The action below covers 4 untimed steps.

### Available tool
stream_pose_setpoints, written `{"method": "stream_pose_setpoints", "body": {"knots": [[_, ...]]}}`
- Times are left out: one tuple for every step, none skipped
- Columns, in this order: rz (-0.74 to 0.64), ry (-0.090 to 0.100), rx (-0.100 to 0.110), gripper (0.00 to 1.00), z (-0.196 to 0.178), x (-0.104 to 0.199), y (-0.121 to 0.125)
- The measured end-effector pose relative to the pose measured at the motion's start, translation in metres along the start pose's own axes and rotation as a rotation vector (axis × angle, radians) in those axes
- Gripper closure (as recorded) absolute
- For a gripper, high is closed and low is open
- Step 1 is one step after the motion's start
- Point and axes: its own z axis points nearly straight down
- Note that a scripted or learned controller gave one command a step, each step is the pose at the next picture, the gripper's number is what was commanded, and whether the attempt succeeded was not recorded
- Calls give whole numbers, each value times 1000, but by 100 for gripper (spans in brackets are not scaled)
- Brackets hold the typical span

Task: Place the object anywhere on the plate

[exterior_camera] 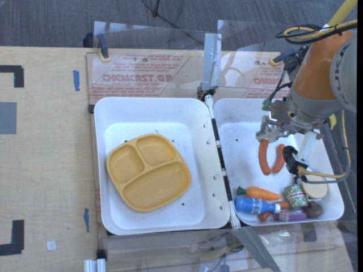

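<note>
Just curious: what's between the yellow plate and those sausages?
In the camera view, bare bin floor, then the bins' two touching rims separate the plate from the sausages.

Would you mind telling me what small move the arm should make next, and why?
Probably a short straight descent onto the sausages. The gripper hangs just above their upper ends in the right bin, with nothing visibly between its fingers, while the yellow plate in the left bin bears nothing yet.

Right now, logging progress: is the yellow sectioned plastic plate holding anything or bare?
Bare. The yellow sectioned plastic plate in the left white bin shows all three compartments uncovered.
</note>
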Motion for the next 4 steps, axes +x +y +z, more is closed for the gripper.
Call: {"method": "stream_pose_setpoints", "body": {"knots": [[40, 2, 3, 100, -36, 24, -52], [-27, 2, 3, 100, -28, 22, -70], [68, 2, 2, 100, -9, 37, -61], [-37, 2, 4, 100, -9, 40, -92]]}}
